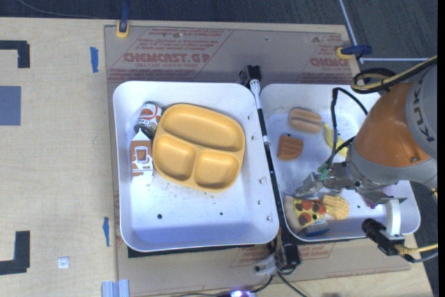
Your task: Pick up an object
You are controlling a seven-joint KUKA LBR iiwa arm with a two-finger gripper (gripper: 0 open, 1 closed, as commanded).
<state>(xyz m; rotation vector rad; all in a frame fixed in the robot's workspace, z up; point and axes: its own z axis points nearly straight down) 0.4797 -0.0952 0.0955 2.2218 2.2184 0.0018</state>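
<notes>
My gripper (pixel 316 184) hangs low over the front of the right bin (pixel 411 218), under the orange wrist band. Just below it lie a toy pizza slice (pixel 308 209) and a yellow waffle-like piece (pixel 336 206), side by side near the bin's front wall. I see nothing held in the gripper. Farther back in the same bin lie a hot dog bun (pixel 305 120), a brown bread piece (pixel 290 147) and a yellow banana (pixel 328 135), partly hidden by the arm's cable.
The left bin (pixel 201 222) holds a large yellow divided plate (pixel 197 145), a can (pixel 147 119) and an orange-and-white box (pixel 141 156) along its left wall. The arm's body covers the right bin's right side. A black bar (pixel 261 135) runs between the bins.
</notes>
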